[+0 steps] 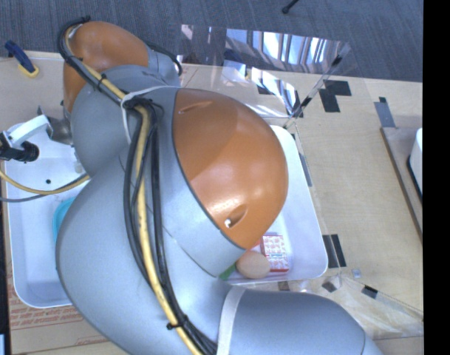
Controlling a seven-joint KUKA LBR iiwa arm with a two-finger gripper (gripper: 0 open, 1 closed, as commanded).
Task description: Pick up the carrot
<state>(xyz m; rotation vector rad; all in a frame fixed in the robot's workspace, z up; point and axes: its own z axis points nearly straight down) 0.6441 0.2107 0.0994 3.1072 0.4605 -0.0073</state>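
The grey arm (136,228) with its large orange joint (225,168) stretches across both bins and hides most of their floors. Its wrist, with the orange band (99,43), hangs over the far end of the left bin (25,272). The gripper (53,130) sits below that wrist at the left bin's far end, largely hidden behind the arm and its cables.
In the right bin (309,228), near its front corner, lie a beige egg-shaped object (253,265), a red and white packet (276,251) and a green sliver (226,274). A light blue item (62,217) peeks out in the left bin. Bare bench lies to the right.
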